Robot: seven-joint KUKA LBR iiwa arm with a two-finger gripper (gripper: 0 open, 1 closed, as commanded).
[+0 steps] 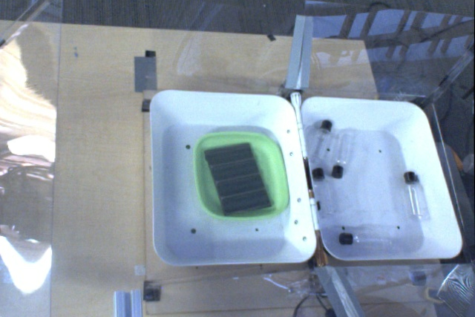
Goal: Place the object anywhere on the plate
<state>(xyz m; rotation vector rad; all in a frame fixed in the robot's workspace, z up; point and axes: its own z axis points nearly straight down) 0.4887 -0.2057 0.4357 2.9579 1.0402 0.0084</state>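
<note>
Two white bins sit side by side on the wooden bench point(96, 159). The left bin point(159, 182) holds a green plate point(202, 159) at about its centre. A dark ridged block point(237, 178) lies flat on the plate, well inside the rim, with its long side running from 11 to 5 o'clock. The right bin point(438, 234) holds clear tubes with black caps: one point(343, 151) at 10 o'clock, one point(415, 197) at 3 o'clock, one point(364, 239) at 6 o'clock, plus a few loose black caps near 9 o'clock.

Pincer state: cannot tell whether it is open or closed.

Step, as a judgement: if the block is the object, the place looks done, since it rests fully on the plate and nothing touches it. The next move then calls for nothing more than keeping clear of the left bin. If a tube is meant instead, the pick is not yet begun. It calls for reaching into the right bin; the tubes are round, clear and likely to roll or slip.
</note>
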